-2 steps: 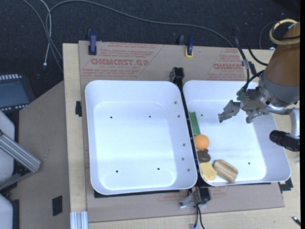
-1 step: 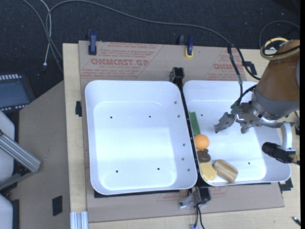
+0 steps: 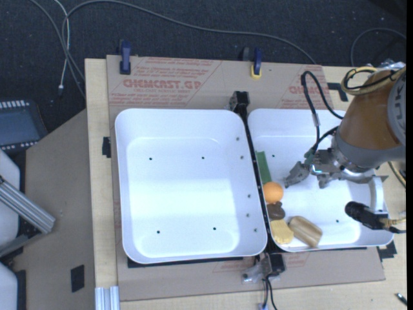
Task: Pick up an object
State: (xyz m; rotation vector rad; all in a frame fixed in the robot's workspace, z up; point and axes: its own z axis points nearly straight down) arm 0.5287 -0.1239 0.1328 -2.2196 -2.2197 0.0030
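My gripper hangs over the middle of the right bin, its fingers spread open with nothing between them. Left of it, along the bin's left wall, lie a green stick, an orange ball and a small dark brown piece. At the bin's front left sit a pale yellow round piece and a tan bread-like block. The ball is a short way left and slightly forward of the gripper's left fingertip. The grey and orange arm covers the bin's right part.
The left bin adjoins the right one along a black divider. A black cable loops from the wrist over the right bin's back. A black fitting sticks out near the bin's front right corner. Blue clamps hold the board's far edge.
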